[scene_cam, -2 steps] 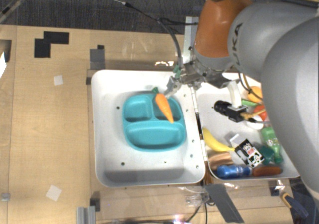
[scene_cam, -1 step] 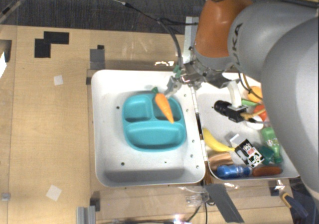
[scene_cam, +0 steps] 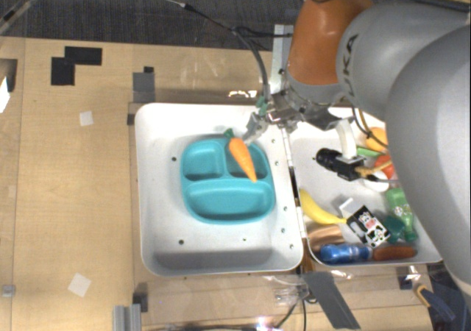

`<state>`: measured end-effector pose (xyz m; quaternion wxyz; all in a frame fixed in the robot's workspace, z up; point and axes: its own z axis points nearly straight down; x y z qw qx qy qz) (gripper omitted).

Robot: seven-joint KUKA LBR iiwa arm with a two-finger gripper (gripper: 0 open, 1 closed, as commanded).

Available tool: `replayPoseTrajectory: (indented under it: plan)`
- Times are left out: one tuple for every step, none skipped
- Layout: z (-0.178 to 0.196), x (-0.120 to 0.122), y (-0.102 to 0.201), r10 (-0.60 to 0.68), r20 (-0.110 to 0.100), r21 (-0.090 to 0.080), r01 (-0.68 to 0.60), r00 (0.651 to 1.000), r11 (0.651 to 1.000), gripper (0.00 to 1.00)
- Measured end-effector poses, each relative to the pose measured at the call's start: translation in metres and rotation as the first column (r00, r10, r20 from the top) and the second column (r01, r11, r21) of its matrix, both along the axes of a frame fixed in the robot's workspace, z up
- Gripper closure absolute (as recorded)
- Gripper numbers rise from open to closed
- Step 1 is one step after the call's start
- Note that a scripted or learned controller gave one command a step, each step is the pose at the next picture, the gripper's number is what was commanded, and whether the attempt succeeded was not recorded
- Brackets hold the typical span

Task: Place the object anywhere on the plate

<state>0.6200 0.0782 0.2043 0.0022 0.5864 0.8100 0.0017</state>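
The grey arm comes in from the view's right and fills the upper right corner, its broad link sloping down toward the bench. The orange band sits just above the wrist. From there the wrist bends downward and toward the view's left, crossing the wall shared by the two white bins. This puts the gripper over the upper right part of the left-hand bin, low and tilted toward the teal divided plate. The plate rests near the middle of that bin. The toy carrot lies on the plate at a slant in its upper right compartment. The carrot's green top points up and to the left near the plate's rim, and its orange tip reaches down to the ridge that borders the large lower compartment. The gripper's end is just beside the carrot's upper part. At this slant it cannot be told whether the claw is released or clenched, or whether it touches the carrot. The right-hand bin lies partly under the arm. It holds a loose heap that includes a yellow banana, a blue object near the front wall and a green object.
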Motion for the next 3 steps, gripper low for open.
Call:
replayPoseTrajectory:
  plan:
    - [0.0, 0.0, 0.0, 0.0, 0.0, 0.0, 0.0, 1.0, 1.0, 0.0]
    - [0.0, 0.0, 0.0, 0.0, 0.0, 0.0, 0.0, 1.0, 1.0, 0.0]
    - [0.0, 0.0, 0.0, 0.0, 0.0, 0.0, 0.0, 1.0, 1.0, 0.0]
